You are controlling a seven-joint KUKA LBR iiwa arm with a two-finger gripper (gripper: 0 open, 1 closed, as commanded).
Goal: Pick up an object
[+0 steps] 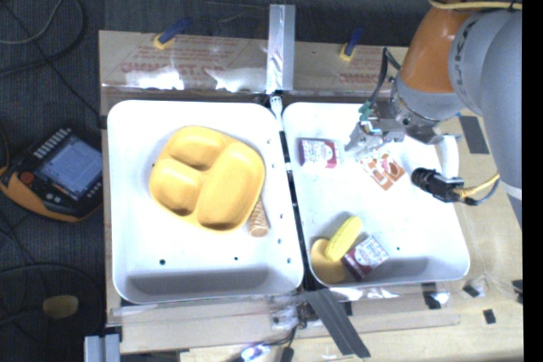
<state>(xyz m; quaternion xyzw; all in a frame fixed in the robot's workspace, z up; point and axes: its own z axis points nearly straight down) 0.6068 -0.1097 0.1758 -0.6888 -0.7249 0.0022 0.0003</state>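
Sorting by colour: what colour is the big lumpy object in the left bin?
Yellow, camera view.

I'm counting two bins [119, 182] side by side. In the bin away from the gripper [371, 134] I'm seeing one yellow tray [206, 176] and one cone [258, 220]. In the bin under it I'm seeing three packets [317, 152], one banana [343, 236] and one yellow bowl [327, 264].

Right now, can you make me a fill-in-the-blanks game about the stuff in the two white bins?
1. The big yellow tray lies in the ____ bin.
2. The gripper hovers over the ____ bin.
3. The small packet beside the divider is white and ____.
4. The corn cob is colored ____.

Missing words: left, right, maroon, yellow
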